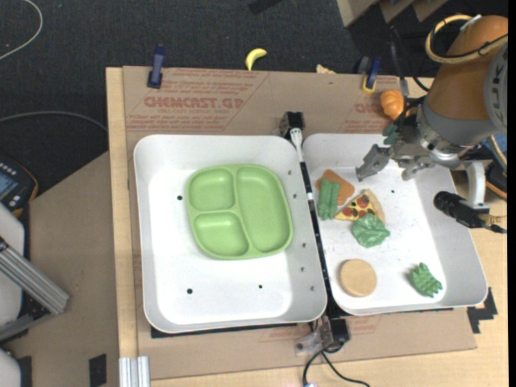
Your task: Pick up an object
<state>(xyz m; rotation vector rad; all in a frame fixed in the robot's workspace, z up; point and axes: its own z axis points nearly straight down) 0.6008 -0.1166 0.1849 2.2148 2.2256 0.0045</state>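
The right bin [451,240] holds several toy foods. A pizza slice [361,206] lies next to a green pod [327,199] and an orange wedge [339,185]. Below them are a leafy green piece [371,232], a round tan cookie [357,278] and a small green broccoli piece [425,280]. My gripper [390,166] hovers over the bin's upper part, just up and right of the pizza slice. Its fingers are spread open and hold nothing.
The left bin [161,256] carries a light green divided plate [239,210]. A black clip [293,124] sits on the ridge between the bins. A small orange ball [391,101] and a yellow banana [255,56] lie beyond the bins on the cardboard.
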